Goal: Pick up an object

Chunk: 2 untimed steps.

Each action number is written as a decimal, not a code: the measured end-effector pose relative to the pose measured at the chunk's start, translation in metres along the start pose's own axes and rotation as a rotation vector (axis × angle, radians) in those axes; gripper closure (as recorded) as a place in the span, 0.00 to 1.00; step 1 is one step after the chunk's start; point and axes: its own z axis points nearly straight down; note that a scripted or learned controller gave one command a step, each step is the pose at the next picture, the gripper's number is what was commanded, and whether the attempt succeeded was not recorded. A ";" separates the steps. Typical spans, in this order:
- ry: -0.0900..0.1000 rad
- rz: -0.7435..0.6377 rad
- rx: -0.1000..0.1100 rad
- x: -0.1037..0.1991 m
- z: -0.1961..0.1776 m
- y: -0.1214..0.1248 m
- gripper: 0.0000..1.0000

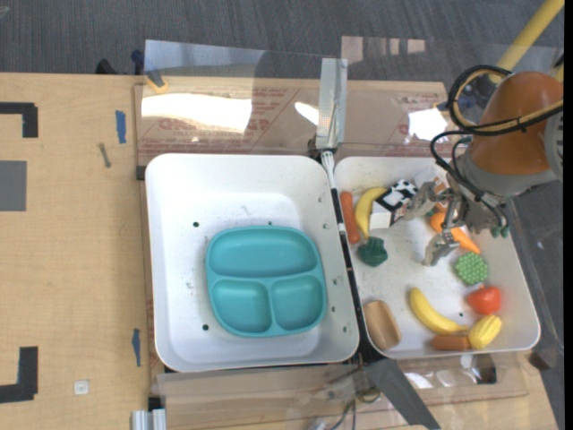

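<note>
Toys lie scattered across the right bin (528, 316), and that bin serves as the landmark for everything else. Against its left wall rests a thin orange carrot (348, 217), with a curved yellow banana (365, 208) just beside it and a black-and-white block (395, 200) touching the banana's upper end. Below these sits a dark green broccoli piece (372, 253). Near the bin's front left corner lies a tan bread roll (382, 323); a second banana (431, 312) curves toward the front wall, next to a red sausage (448, 341), a yellow lemon (485, 331) and a red tomato (484, 299). A bumpy green piece (471, 267) lies by the bin's right wall. The tool (440, 237) hangs low over the bin's middle right, its metal fingers (436, 251) pointing down near a small orange carrot piece (465, 238); whether they are apart or together cannot be told. Left of the bin, across the shared wall, the left bin (170, 240) holds a teal divided plate (265, 279). Both rest on the counter (63, 240).
</note>
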 end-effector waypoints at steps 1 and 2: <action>-0.012 -0.001 0.002 -0.004 -0.013 0.001 1.00; -0.010 -0.001 0.002 -0.003 -0.012 0.001 0.00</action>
